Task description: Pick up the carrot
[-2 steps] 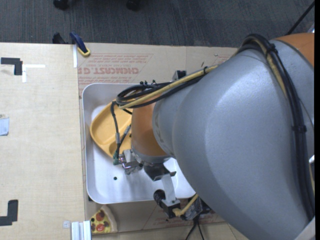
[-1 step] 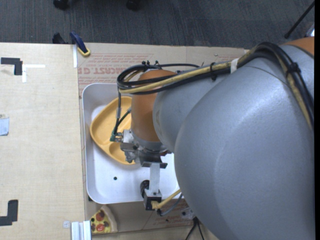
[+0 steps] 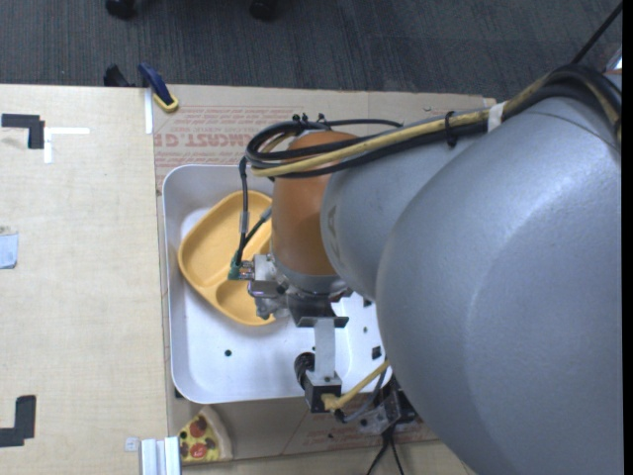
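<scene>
Grey arm reaches in from the right. Gripper sits at the rim of the yellow dish in the white bin; its opening and the carrot's place: cannot tell. Cardboard has red print, unreadable. Pale wood bench, dark carpet.

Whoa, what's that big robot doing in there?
The big grey arm is meant to pick up a carrot. It reaches in from the right over a white bin, and its gripper is down at the edge of a yellow dish lying in that bin. The arm covers much of the bin, so I cannot tell if it has got the carrot.
</scene>
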Action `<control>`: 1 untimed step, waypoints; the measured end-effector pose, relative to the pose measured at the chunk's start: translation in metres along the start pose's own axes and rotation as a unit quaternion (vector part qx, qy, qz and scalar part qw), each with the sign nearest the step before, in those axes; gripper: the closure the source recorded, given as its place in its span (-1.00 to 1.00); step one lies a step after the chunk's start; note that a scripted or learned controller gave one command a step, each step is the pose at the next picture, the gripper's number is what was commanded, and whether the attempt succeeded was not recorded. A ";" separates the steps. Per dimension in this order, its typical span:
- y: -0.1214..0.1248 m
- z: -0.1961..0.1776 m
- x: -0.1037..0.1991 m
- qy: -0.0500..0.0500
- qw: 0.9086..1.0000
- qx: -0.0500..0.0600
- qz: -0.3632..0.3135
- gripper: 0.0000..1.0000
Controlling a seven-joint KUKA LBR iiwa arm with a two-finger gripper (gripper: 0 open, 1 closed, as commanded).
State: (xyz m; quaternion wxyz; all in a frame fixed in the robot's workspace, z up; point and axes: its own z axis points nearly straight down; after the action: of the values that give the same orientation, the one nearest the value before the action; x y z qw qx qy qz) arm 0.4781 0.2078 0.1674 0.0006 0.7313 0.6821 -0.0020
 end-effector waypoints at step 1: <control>0.003 0.009 -0.043 0.000 0.999 0.001 -0.051 1.00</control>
State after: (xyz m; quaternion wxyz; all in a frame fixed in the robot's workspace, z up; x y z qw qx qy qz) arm 0.4779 0.1648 0.1581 -0.0004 0.6952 0.7188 -0.0027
